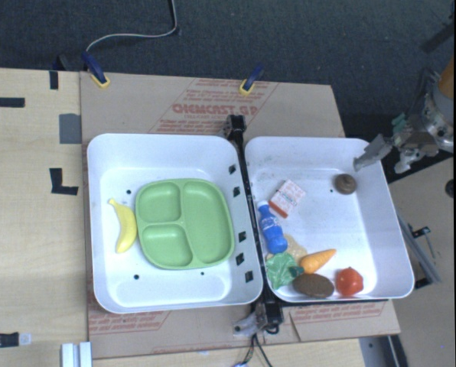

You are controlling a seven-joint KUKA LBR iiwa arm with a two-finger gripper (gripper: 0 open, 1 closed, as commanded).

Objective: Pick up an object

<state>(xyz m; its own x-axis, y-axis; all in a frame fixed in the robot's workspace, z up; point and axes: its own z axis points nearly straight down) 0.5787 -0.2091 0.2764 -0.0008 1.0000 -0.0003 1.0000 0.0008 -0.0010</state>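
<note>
My gripper (pixel 382 159) hovers over the far right rim of the right bin (pixel 381 228), open, with nothing between its fingers. A small brown round object (pixel 345 183) lies just left of and below it. Further into the bin are a white and red packet (pixel 288 198) and a blue bottle (pixel 271 229). Along the near side lie a green crumpled item (pixel 283 268), an orange carrot (pixel 317 260), a brown potato-like lump (pixel 314 284) and a red tomato (pixel 350 280).
The left bin (pixel 105 167) holds a green divided plate (pixel 186 222) and a yellow banana (pixel 124 225) at its left. A black divider (pixel 243 197) separates the bins. Both stand on a cardboard sheet (pixel 174 105).
</note>
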